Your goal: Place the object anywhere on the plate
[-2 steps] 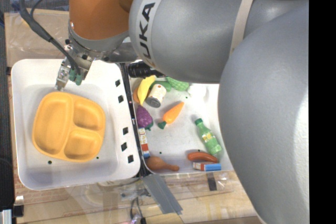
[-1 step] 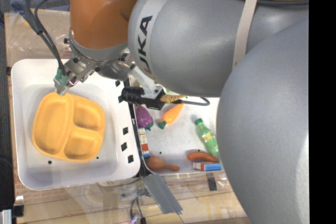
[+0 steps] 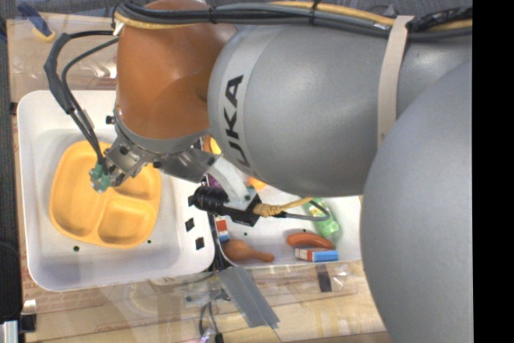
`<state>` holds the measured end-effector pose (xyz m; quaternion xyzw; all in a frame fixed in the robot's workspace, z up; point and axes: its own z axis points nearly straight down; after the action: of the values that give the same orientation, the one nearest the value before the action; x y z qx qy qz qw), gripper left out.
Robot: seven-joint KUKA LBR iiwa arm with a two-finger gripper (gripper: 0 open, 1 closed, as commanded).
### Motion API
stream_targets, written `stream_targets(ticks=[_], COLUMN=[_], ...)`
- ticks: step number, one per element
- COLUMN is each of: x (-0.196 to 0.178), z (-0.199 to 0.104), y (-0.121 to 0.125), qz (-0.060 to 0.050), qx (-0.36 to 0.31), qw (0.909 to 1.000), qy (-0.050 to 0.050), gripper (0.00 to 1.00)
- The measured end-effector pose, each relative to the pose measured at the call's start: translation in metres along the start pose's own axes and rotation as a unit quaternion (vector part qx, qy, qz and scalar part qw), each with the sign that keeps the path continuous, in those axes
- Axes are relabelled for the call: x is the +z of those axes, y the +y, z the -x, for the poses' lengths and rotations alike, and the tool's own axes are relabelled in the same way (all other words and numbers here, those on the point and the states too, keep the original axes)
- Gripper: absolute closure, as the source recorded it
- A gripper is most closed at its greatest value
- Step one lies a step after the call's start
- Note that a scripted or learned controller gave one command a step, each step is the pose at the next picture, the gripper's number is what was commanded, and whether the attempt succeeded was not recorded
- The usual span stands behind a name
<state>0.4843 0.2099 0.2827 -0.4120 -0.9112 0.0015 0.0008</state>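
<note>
Arm (image 3: 321, 100) fills most of the view, grey body and orange band (image 3: 161, 76) hanging over the seam between the two bins. It hides much of both.

Left bin (image 3: 32, 173): yellow divided plate (image 3: 112, 213), three compartments, upper right part of it covered by the wrist. Gripper (image 3: 104, 175) sits low over the plate's near-centre ridge. A small dark green bit shows at its tip, too small and blurred to name; whether it is clamped or the claw is simply closed or apart, cannot tell.

Right bin (image 3: 345, 213): only a strip visible below the arm. In it, a brown drumstick-shaped piece (image 3: 245, 253), an orange-red carrot-like piece (image 3: 309, 239), a small red, white and blue box (image 3: 315, 255), a green item (image 3: 328, 225) half-hidden under the arm, and a dark purple bit (image 3: 210, 197) by the divider. Which one is the task object, unclear.

Black cables (image 3: 68, 92) loop from the wrist across the left bin's upper edge.
</note>
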Motion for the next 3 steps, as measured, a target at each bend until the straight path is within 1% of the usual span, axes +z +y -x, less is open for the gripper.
stream_targets(ticks=[1, 2, 3], x=[0.034, -0.002, -0.092], z=[0.014, 0.081, 0.065], y=[-0.023, -0.028, -0.063], qz=[0.0, 0.002, 0.005], qx=[-0.111, 0.108, 0.148], qw=[0.9939, 0.9942, 0.9889], qy=[0.0, -0.001, -0.001], gripper=[1.0, 1.0, 1.0])
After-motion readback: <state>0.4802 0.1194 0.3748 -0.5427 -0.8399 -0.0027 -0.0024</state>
